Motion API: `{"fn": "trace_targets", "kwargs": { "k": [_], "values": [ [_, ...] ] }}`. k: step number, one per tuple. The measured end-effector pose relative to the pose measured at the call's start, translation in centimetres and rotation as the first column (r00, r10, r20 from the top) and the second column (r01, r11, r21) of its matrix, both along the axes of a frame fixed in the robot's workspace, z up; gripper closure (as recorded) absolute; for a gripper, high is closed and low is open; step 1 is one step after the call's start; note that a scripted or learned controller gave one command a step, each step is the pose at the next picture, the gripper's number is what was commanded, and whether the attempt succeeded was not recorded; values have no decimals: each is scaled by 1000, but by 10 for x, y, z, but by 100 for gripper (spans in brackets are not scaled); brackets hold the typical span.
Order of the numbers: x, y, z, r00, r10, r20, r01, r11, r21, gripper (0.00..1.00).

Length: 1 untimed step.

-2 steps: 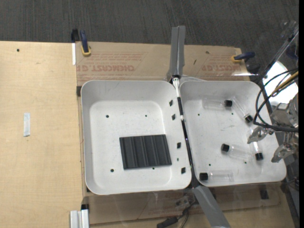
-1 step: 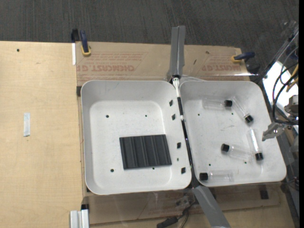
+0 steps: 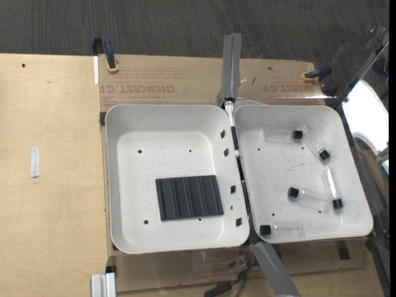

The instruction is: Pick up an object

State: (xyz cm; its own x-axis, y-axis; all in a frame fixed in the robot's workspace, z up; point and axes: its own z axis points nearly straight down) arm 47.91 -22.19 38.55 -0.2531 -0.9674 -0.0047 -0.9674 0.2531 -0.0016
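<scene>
From above, two white bins are sitting side by side on the table (image 3: 49,104). The left bin (image 3: 124,129) is holding a dark ribbed pad (image 3: 189,197) toward 6 o'clock. The right bin (image 3: 346,141) is holding five clear tubes with black caps: at 12 (image 3: 283,136), 1 (image 3: 315,146), 4 (image 3: 330,187), 5 (image 3: 306,197) and 7 o'clock (image 3: 281,230). I cannot tell how the hand is doing.

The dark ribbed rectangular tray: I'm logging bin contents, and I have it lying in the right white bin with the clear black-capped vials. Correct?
Not quite. The camera view shows the dark ribbed rectangular tray lying in the left white bin, alone. The clear black-capped vials lie in the right white bin.
</scene>
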Motion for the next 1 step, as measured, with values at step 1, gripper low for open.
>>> {"fn": "trace_targets", "kwargs": {
  "k": [1],
  "values": [
    [2,0,7,1000,-5,1,5,1000,5,100]
  ]
}}
